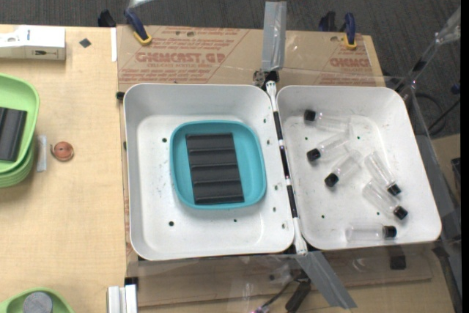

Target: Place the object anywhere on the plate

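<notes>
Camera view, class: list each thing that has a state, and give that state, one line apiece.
Teal plate: flat in the left bin, a dark ribbed block on it.
Dark ribbed block: lying flat on the plate.
Clear vials: black-capped, lying on their sides, scattered in the right bin.
Left bin: holds the plate.
Right bin: holds the vials.

You see the teal plate point(218, 166), bearing a black ribbed insert, flat, left of the clear black-capped tubes point(344, 157).
</notes>
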### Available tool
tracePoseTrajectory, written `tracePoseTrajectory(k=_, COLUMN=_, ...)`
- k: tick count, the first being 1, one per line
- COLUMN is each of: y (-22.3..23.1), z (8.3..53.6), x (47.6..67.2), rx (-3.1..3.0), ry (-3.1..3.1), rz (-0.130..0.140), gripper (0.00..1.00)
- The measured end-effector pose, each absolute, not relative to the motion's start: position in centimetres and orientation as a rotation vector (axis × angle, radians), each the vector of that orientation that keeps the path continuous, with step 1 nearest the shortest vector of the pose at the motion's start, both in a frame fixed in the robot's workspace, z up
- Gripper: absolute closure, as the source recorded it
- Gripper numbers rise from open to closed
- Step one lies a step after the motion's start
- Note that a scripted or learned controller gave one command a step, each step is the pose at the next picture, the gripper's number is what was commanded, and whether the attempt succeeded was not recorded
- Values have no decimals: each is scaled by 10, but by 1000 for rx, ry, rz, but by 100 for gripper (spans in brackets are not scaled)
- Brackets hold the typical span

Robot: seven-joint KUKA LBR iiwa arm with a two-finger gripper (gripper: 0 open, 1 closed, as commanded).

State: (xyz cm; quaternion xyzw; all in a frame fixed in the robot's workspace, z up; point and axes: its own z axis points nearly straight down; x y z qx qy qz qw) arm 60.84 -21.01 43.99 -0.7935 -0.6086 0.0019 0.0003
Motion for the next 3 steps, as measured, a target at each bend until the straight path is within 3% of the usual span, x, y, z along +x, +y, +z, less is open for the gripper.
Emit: tracePoseTrajectory(k=3, y=-210, z=440, x=608, rx=-2492, ry=-1912, rz=6, gripper=0)
